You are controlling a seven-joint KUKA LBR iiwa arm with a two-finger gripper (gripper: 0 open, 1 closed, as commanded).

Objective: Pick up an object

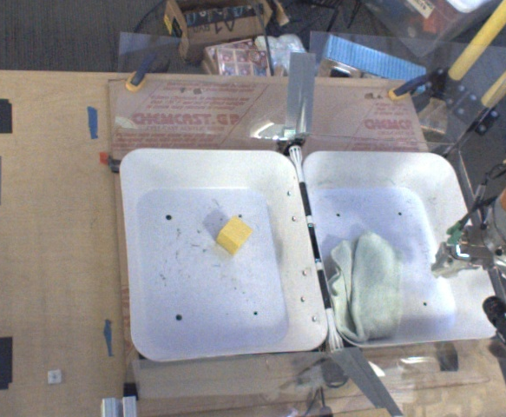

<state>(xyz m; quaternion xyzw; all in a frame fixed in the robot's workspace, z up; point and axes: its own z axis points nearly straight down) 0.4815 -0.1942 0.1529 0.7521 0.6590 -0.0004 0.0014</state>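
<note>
A small yellow block [233, 234] lies near the middle of the left bin [148, 181]. A pale green cloth [370, 285] lies crumpled in the right bin [383, 176], against its left wall and front. My gripper [454, 254] hangs over the right bin's right edge, to the right of the cloth and apart from it. Nothing shows between its fingers.
A metal divider strip [309, 233] runs between the two bins. Cardboard sheets [200, 115] lie behind the bins, with boxes and clutter [235, 33] further back. Cables and the arm's wrist [504, 224] stand at the right edge.
</note>
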